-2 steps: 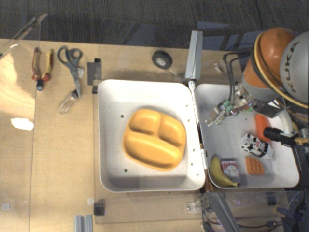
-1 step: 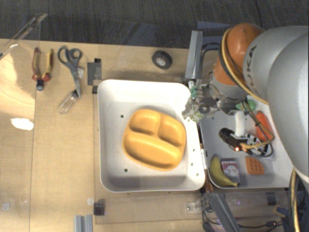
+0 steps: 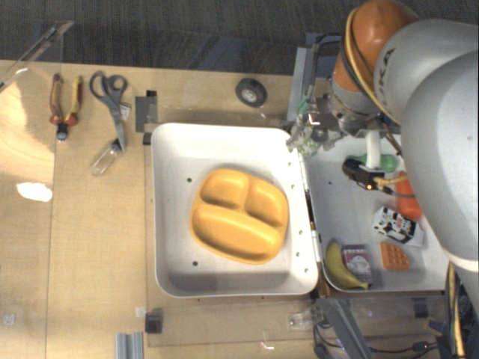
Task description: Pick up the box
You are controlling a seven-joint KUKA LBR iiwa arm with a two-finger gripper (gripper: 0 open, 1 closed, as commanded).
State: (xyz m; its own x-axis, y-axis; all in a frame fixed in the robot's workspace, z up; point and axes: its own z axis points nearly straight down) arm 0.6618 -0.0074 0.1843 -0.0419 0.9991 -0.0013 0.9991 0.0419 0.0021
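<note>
Found the gripper [image 3: 307, 137] at the far left corner of the right bin [image 3: 337, 215], close to the rim that meets the left bin [image 3: 172, 260]; could not tell whether spread wide or drawn narrow; saw nothing held in it. Traced the grey arm [image 3: 434, 126] in from the right, covering much of that bin's right side.

Spotted a small grey-and-red box [image 3: 357, 260] lying flat at the near edge of the right bin, just beside a banana [image 3: 340, 269] on its left and an orange waffle-like piece [image 3: 394, 256] on its right; well apart from the gripper. Noted a black-and-white box [image 3: 395, 225] a little farther back, near the arm; could not tell which of the two was meant.

Saw a large yellow moulded lump [image 3: 239, 214] filling the middle of the left bin. Made out scissors [image 3: 112, 99], red-handled pliers [image 3: 63, 105] and a dark roll of tape [image 3: 251, 91] on the bench beyond the bins.
</note>
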